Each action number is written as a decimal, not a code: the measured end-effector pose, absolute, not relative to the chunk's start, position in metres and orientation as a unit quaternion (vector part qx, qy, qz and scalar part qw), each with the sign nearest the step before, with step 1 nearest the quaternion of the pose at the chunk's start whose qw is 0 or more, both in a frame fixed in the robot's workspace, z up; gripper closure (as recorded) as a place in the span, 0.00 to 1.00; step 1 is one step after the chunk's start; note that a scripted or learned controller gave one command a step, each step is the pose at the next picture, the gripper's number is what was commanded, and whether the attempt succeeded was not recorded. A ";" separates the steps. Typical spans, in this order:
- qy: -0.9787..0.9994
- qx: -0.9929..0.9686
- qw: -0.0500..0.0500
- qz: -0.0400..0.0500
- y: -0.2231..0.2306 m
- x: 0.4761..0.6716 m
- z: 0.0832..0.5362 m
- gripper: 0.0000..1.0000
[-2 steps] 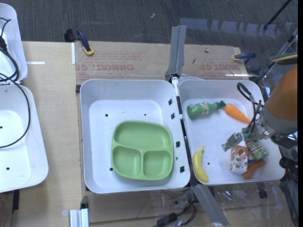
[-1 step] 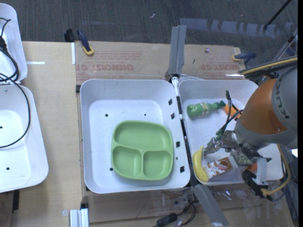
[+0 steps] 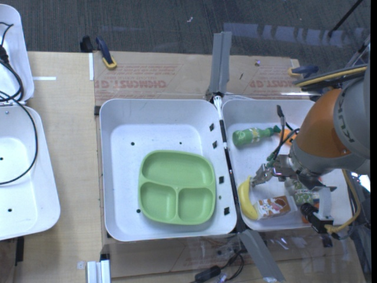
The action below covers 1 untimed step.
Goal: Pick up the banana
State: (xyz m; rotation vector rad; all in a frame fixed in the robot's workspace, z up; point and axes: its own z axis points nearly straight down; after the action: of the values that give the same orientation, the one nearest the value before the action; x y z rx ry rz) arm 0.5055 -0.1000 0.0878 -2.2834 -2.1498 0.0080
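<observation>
The banana [image 3: 245, 200] is yellow and lies along the left wall of the right bin [image 3: 235, 114], near its front, curving from top to bottom. My gripper [image 3: 265, 174] hangs just right of the banana's upper end, close above the bin floor, with its fingers pointing left and down. It looks open and nothing sits between the fingers. The orange band and grey wrist [image 3: 321, 137] hide the bin's right part.
A green bottle [image 3: 253, 135] lies in the right bin's back half beside a small orange item [image 3: 286, 135]. A printed packet [image 3: 273, 207] lies touching the banana's right side. The left bin [image 3: 112, 158] holds a green divided plate [image 3: 177, 186].
</observation>
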 end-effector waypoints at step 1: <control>-0.741 -0.672 0.002 0.003 -0.076 0.513 0.188 0.00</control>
State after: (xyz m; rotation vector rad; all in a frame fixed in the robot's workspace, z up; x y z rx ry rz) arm 0.5126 -0.0760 0.1880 -2.1070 -2.3244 0.0086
